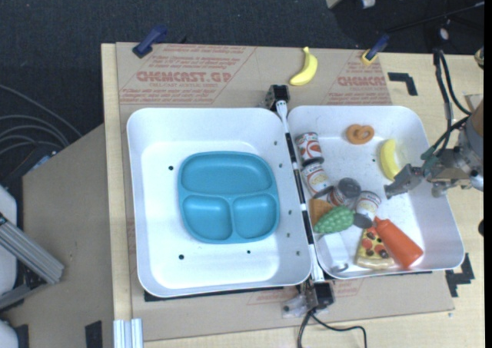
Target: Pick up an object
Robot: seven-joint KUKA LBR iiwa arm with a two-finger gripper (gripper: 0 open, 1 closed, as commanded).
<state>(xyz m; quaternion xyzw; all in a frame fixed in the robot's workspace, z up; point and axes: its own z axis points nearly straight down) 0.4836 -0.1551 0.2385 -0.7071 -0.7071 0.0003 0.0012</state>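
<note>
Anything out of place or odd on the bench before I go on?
One banana lies outside both bins, on the cardboard behind them. Everything else sits in the right bin, crowded along its left wall; the left bin holds a blue tray. Nothing looks spilled or broken.

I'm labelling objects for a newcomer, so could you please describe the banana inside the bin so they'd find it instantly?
Start at the right bin, the one crowded with toy food. Along its right side, below the small orange ring and just left of the hand, lies the short yellow banana. The other banana lies outside the bins, on the board above them.
</note>
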